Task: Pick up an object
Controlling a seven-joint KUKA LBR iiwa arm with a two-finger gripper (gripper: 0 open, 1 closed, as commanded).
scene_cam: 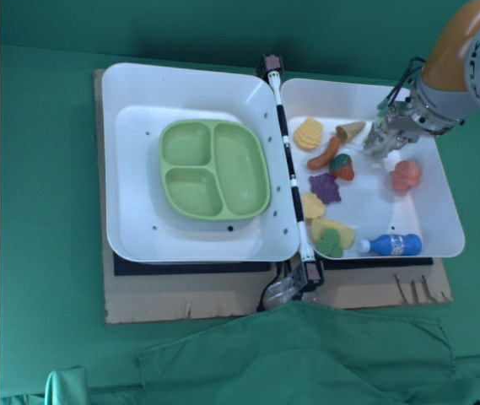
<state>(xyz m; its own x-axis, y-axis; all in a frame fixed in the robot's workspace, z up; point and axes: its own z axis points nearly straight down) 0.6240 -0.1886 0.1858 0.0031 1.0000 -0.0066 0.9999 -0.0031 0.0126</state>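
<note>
The right bin [442, 218] holds several toy foods: a yellow corn piece [309, 132], an orange cone [350, 129], a sausage [324, 153], a strawberry [342, 167], purple grapes [325, 187], a salmon-pink lump [405, 176], yellow cheese pieces [331, 229], a green broccoli [331, 243] and a blue bottle [394, 245]. My gripper [380, 144] hangs low over the upper middle of this bin, between the cone and the pink lump. Nothing is visible between its fingers.
The left bin [130, 218] bears a green three-compartment plate [214, 170]. A black-and-white divider rail [288, 167] runs between the bins. Green cloth [307, 353] lies bunched at the front of the bench.
</note>
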